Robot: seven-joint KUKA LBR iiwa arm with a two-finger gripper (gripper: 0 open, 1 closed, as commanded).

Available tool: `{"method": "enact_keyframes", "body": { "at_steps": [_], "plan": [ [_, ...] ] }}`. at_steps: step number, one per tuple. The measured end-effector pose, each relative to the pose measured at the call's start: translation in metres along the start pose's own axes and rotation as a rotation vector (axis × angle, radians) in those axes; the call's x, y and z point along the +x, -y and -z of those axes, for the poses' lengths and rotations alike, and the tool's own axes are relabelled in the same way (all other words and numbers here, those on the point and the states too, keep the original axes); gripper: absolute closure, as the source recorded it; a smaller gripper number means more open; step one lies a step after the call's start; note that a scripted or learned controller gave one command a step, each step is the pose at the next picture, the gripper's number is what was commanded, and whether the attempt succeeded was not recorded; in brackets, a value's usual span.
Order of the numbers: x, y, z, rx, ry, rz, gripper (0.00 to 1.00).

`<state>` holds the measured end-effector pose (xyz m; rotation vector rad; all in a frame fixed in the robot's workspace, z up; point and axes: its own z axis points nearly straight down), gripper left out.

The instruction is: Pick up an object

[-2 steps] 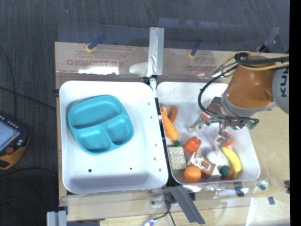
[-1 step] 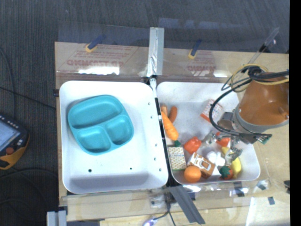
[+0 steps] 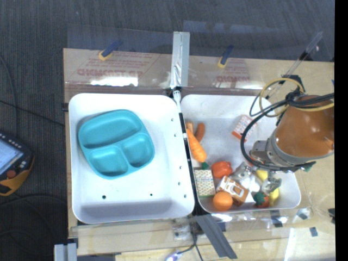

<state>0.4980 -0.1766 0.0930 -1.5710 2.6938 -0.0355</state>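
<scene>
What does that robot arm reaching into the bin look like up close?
The arm ends in a broad, rounded orange band with a grey metal section below it. Black and yellow cables loop out from its side. The gripper beneath is greyish metal, partly hidden among the toys.

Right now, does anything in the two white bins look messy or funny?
Yes. In the right bin, the toy food is jumbled into the near corner: a carrot, an orange and a small carton lying on its side. The left bin looks tidy, with a blue tray sitting slightly crooked. Nothing looks broken or spilled.
</scene>
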Motion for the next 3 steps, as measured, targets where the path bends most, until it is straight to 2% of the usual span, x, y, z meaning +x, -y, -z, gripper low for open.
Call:
{"method": "enact_keyframes", "body": {
  "at_steps": [1, 2, 3],
  "plan": [
    [-0.003, 0.000, 0.009, -0.003, 0.000, 0.002, 1.00],
    [-0.056, 0.043, 0.001, -0.031, -0.006, -0.087, 1.00],
    [-0.071, 0.161, -0.008, -0.018, 0.000, -0.128, 1.00]
  ]
}}
